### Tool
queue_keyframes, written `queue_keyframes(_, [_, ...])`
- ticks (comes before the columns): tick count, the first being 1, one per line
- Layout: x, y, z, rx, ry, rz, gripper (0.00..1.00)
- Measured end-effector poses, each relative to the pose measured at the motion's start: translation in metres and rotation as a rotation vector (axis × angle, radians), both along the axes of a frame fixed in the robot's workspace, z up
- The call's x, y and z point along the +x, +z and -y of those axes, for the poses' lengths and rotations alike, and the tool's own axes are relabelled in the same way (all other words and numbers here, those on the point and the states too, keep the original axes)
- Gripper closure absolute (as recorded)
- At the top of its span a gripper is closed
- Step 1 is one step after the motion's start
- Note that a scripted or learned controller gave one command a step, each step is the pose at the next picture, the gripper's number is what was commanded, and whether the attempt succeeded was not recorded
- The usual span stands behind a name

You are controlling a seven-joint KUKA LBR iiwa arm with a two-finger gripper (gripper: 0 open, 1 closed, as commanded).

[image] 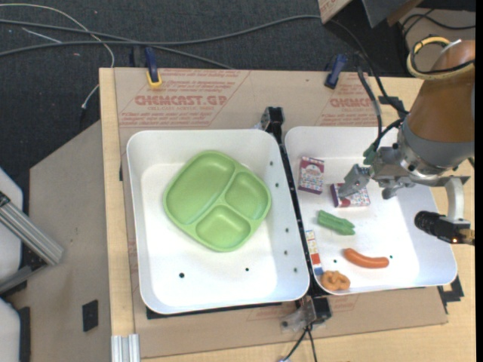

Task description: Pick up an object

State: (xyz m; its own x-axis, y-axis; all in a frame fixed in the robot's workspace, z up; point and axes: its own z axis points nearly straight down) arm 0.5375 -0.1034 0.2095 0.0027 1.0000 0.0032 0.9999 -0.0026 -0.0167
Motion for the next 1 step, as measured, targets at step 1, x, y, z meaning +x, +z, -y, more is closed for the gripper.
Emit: queue_keyframes(1, [0.0026, 0.0077, -0.0004, -0.001, 0.003, 0.015, 0.0])
